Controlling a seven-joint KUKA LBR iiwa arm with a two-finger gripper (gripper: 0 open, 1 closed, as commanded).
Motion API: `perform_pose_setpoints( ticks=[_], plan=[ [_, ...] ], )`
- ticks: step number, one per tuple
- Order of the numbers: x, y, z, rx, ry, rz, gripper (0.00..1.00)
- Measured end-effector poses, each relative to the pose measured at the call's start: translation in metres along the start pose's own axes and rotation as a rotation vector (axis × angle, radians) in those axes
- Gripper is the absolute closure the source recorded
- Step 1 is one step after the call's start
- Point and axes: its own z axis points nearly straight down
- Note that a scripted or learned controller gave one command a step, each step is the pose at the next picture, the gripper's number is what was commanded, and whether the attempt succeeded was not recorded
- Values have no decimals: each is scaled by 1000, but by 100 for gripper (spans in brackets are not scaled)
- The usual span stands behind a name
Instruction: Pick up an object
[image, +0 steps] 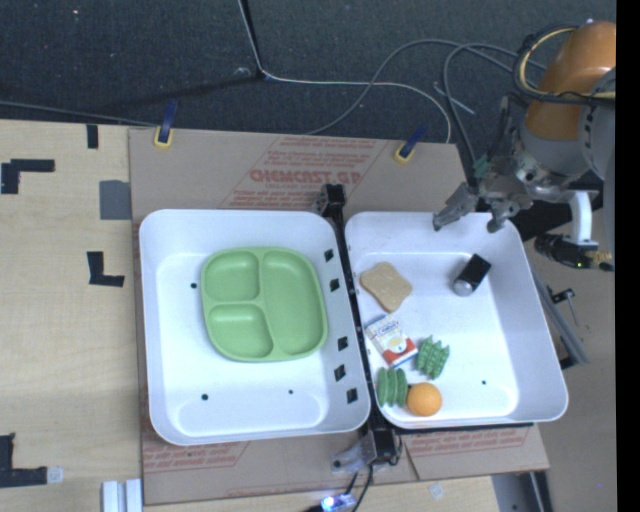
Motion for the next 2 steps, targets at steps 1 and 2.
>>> perform_pose_setpoints(
  ticks=[1, 2],
  plan=[
    [1, 3, -10, -14, -3, -4, 0],
    [6, 0, 53, -10, -3, -5, 0]
  ],
)
